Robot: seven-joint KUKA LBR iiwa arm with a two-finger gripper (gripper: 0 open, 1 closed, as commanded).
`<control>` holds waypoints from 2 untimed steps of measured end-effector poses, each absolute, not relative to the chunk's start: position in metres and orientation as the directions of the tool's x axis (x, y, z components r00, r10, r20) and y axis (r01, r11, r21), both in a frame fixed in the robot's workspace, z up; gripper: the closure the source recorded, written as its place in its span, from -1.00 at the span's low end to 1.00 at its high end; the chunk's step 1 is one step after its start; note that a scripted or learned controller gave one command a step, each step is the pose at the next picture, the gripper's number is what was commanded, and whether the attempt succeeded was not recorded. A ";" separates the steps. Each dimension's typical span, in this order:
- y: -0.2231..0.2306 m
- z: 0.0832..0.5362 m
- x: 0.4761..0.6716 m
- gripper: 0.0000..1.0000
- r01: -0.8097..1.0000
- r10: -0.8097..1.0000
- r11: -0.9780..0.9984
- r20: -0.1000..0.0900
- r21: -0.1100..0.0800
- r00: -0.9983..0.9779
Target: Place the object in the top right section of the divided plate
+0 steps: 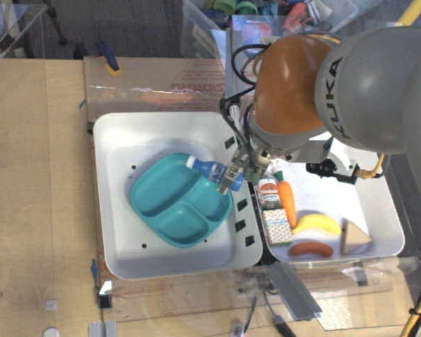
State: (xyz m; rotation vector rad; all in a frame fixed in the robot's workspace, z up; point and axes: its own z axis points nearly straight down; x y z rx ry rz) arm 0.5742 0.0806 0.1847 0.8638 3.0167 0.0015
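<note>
Teal divided plate, one; blue bottle, one, at rim.

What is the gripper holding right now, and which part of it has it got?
A small blue bottle with a white cap, lying sideways over the teal plate's upper right edge. The gripper pinches its base end, cap pointing away to the left.

gripper gripping blue bottle, teal divided plate

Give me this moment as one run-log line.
gripper: shut on bottle | position: over plate top right edge | placed: not yet | right bin: carrot, banana
</note>
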 end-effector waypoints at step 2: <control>0.125 0.118 0.619 1.00 -0.066 -0.066 0.998 -0.013 -0.002 -0.998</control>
